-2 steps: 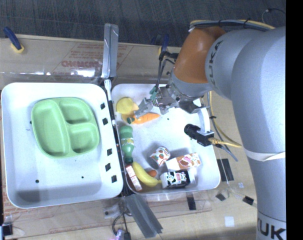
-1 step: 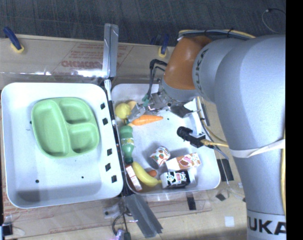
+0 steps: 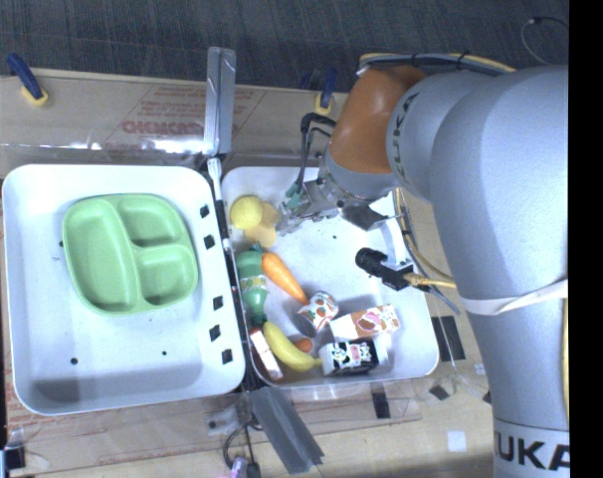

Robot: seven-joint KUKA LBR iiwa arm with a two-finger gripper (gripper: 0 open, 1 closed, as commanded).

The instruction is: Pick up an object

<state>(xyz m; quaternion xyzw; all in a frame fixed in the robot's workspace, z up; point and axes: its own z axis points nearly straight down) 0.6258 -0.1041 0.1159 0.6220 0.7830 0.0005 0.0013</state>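
Fingers (image 3: 294, 205) low beside yellow lemon (image 3: 246, 212), arm (image 3: 481, 167) bent over

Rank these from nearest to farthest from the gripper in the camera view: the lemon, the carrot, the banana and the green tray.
Measured from the gripper:
1. Lemon, just to its left in the right bin.
2. Carrot, below it, mid-bin.
3. Banana and green tray: too close to call; the banana lies at the bin's near edge, the tray in the left bin.
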